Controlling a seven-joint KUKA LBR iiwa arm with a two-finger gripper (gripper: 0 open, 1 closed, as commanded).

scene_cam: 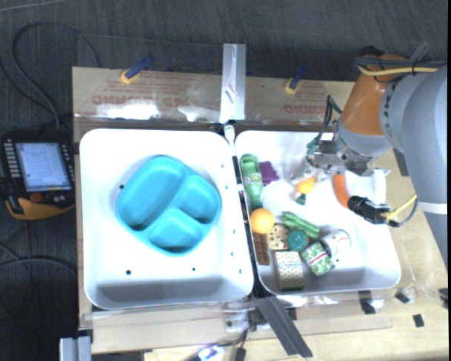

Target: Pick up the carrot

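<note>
Pincer (321, 159) hangs over far part of right white bin (383, 265), just above small orange carrot (306, 185); can't tell how far it's open.

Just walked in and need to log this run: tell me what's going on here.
A grey KUKA arm reaches in from the right over the right bin, its gripper low at the back of the bin. The carrot lies on the bin floor beside it, not visibly between the fingers. Other toy foods crowd the bin's left side, including an orange ball and a green bottle. The left bin holds a blue divided tray.
</note>
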